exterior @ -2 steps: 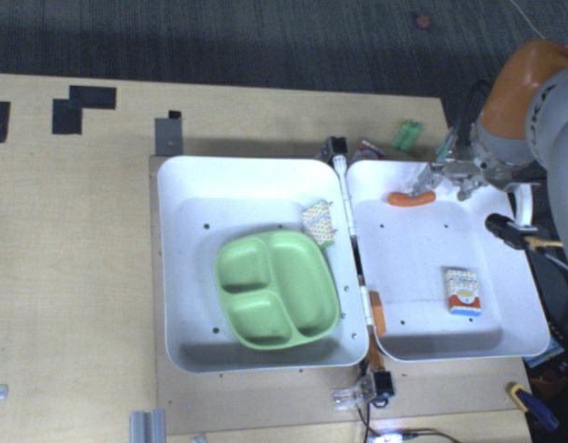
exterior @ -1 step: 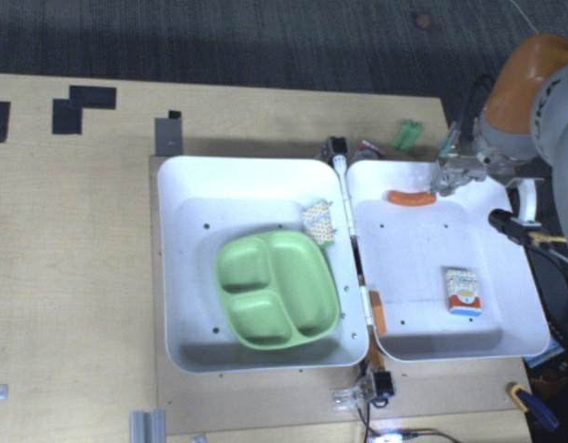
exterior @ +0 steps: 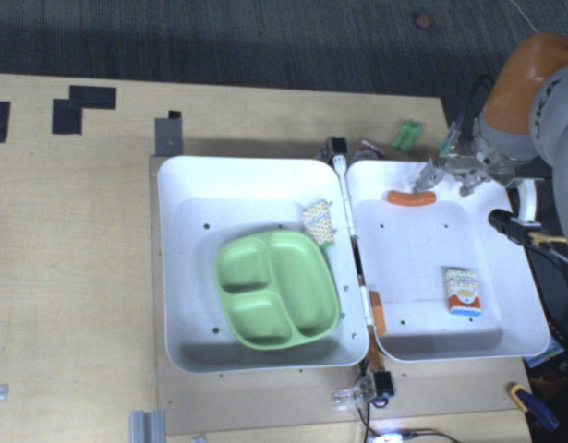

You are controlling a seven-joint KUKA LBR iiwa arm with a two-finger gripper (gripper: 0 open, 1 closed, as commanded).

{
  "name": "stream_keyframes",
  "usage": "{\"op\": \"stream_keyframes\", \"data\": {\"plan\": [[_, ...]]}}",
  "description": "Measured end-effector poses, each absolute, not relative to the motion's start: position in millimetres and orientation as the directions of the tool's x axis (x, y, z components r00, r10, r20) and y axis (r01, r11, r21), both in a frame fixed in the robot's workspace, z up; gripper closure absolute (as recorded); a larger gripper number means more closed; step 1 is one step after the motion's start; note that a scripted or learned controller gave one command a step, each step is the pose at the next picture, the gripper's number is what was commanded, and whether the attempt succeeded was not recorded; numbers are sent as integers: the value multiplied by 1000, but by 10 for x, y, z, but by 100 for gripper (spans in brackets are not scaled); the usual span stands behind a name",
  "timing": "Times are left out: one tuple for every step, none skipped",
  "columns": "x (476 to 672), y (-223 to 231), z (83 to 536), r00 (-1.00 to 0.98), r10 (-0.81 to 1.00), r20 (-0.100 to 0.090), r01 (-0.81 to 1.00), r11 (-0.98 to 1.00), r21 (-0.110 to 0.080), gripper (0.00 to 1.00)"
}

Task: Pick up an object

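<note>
pale wooden bench (exterior: 71, 275) carries two shallow white bins side by side, with dark carpet beyond its far edge. from the overhead camera, the left bin (exterior: 182, 247) holds a green divided plate (exterior: 277, 287) lying flat toward its near side, and a small patterned packet (exterior: 319, 221) sits at the plate's far right corner, against the bin's right wall. the right bin (exterior: 505, 340) holds an orange sausage-shaped toy (exterior: 411, 197) near its far wall and a small printed box (exterior: 463, 292) lying flat toward its near right part, well apart from the sausage. the grey arm with its orange band (exterior: 528, 77) reaches in from the right, and its gripper (exterior: 447, 175) hangs over the far edge of the right bin, just beside the sausage toy's right end; whether the claw is apart or together cannot be told from this angle, and nothing is seen between it. a green object (exterior: 407, 136) lies on the bench behind the right bin.
</note>
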State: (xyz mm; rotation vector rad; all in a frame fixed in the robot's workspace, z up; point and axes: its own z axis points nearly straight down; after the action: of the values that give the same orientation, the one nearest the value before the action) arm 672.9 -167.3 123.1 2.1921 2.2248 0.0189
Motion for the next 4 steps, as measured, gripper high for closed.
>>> {"op": "stream_keyframes", "data": {"plan": [[6734,-1175,919,-5,1000,-2,1000,5,16,0],[6770,-1175,1083,-8,1000,-3,1000,8,25,100],[6455,-720,1861,-7,1000,0,1000,7,6,100],[6451,-724,1855,-6,1000,0,1000,6,4,0]]}}
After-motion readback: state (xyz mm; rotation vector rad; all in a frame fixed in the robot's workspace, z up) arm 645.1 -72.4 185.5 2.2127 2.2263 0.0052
